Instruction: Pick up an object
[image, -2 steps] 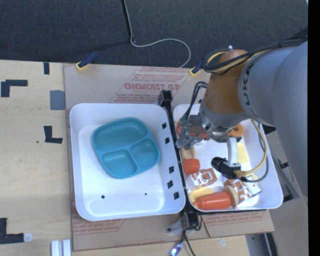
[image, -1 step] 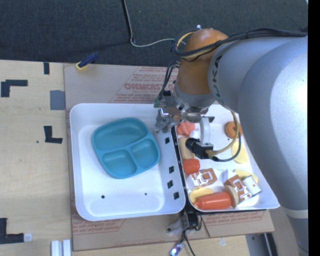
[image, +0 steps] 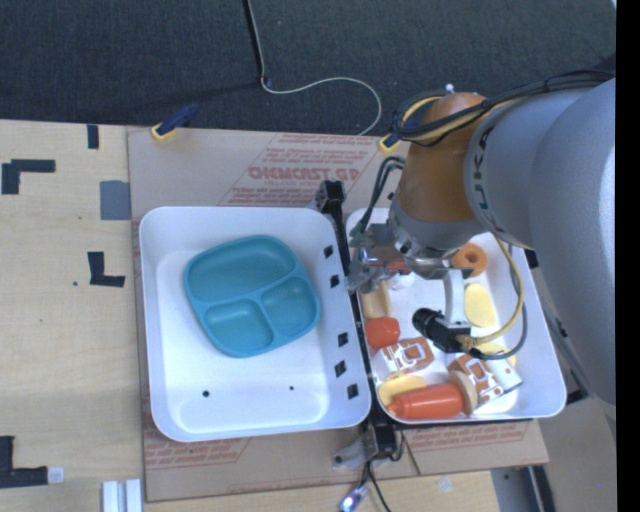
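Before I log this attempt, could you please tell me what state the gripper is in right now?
Gripper: low over the right bin, near its left wall; open or shut cannot be told, and no object is visibly held.

- Two shallow white bins sit side by side on a sheet of printed cardboard (image: 290, 165) that covers the wooden tabletop (image: 60, 330).
- The left bin (image: 165, 400) holds a blue divided plate (image: 250, 293), lying flat and turned at a slant.
- The right bin (image: 545, 390) holds a cluster of toy foods: an orange-red sausage (image: 430, 402) near the front wall, a small red piece (image: 382, 331), a yellow piece (image: 481, 306), an orange ring (image: 468, 259), and white blocks with orange markings (image: 410, 354).
- The grey arm (image: 555, 190), with its orange band (image: 435, 165), reaches over the right bin.
- The gripper (image: 378, 262) is low at the right bin's left wall, beside the divider between the bins.
- A thin white cable (image: 320, 88) loops over the dark floor beyond the tabletop.
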